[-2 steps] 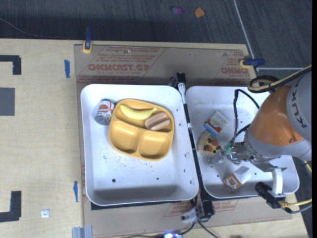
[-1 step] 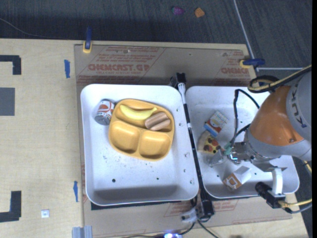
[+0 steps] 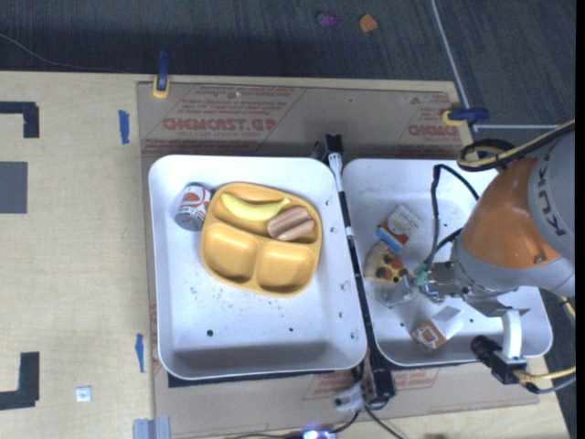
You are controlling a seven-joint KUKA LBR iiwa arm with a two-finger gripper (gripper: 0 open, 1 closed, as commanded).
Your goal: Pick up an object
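Note:
My gripper (image 3: 408, 285) is low inside the right bin (image 3: 512, 174), at the end of the grey arm with the orange band (image 3: 510, 227). It hangs just below a yellow and red patterned item (image 3: 387, 265) and above a small brown and white box (image 3: 428, 336). A white and orange packet (image 3: 403, 219) and a small blue piece (image 3: 388, 239) lie further back in that bin. A pale grey piece (image 3: 448, 317) lies beside the box. The arm hides part of the bin floor to the right.
The left bin (image 3: 174, 273) holds a yellow divided tray (image 3: 239, 254) with a banana (image 3: 245, 208) and a sausage (image 3: 292, 224) in it. A small can (image 3: 191, 208) lies at the tray's left. A black bar (image 3: 352, 254) divides the bins.

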